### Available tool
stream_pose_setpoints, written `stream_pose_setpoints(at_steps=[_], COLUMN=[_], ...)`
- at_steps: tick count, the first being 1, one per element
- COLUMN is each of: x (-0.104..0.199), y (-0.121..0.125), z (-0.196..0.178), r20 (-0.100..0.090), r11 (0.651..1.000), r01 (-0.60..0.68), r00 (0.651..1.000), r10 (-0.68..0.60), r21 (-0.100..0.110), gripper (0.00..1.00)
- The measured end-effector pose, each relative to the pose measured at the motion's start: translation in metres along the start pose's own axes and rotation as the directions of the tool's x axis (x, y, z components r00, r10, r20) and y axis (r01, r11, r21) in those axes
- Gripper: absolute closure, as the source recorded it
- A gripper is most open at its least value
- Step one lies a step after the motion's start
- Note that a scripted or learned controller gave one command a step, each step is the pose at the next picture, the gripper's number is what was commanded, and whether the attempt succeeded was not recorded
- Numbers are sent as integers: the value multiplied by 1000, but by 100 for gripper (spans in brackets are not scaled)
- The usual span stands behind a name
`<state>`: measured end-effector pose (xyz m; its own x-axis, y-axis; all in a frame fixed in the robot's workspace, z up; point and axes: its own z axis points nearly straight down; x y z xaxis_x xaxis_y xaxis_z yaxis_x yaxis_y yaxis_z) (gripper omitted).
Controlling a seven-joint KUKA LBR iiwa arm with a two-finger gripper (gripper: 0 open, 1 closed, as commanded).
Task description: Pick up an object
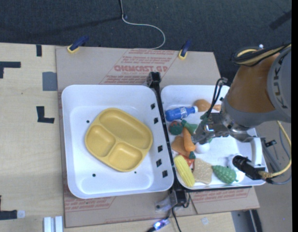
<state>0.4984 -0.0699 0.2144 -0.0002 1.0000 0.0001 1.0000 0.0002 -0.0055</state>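
Arm (pixel 257 88) reaches in from right over the right bin (pixel 245 185). Left bin (pixel 71 129) holds a yellow divided plate (pixel 119 138), far from the action. Gripper (pixel 203 133) sits low among toy food at the right bin's left side; can't tell if it's open or closed, nothing visibly gripped. Nearest targets: toy carrot (pixel 188 140) just left of it, blue bottle (pixel 180 113) farther back, corn cob (pixel 184 170) and bread slice (pixel 203 170) nearer, green veg (pixel 223 173) at near right. Best approach, imo: centre on the carrot, descend straight, close fully before lifting, avoid nudging neighbours.
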Motion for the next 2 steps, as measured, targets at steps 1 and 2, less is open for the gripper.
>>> stream_pose_setpoints(at_steps=[1, 2], x=[2, -1], y=[2, 6], z=[-18, -19], r20=[0, 0], r11=[1000, 1000], r01=[1, 1], r00=[1000, 1000], r10=[-1, -1], r21=[-5, -4], gripper=[100, 100])
